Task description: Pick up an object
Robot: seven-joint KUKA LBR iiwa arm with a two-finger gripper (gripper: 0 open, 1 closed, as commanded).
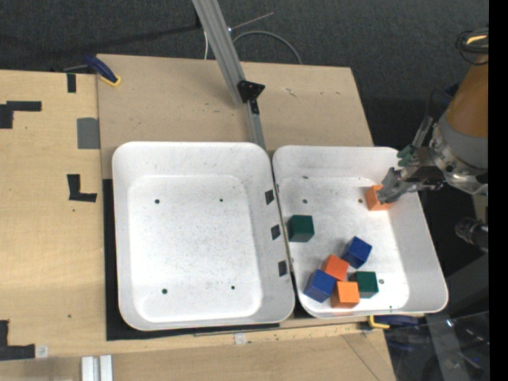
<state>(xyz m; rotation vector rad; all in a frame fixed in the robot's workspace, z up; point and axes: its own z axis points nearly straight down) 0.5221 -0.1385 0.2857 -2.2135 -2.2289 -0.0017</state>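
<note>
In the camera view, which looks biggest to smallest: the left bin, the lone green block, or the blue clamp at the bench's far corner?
1. left bin
2. lone green block
3. blue clamp
The last two look close; the clamp lies farther away, so that ranking is unsure.

Two shallow white plastic bins on a wooden bench, arm at the right bin.

The grey two-finger gripper (386,189) is seen at an orange cube (373,199) near the right bin's (429,252) far right wall. A dark green cube (300,228) lies apart; a cluster of blue, orange and green cubes (342,275) is gathered near the front. The left bin (127,236) adjoins it.
</note>
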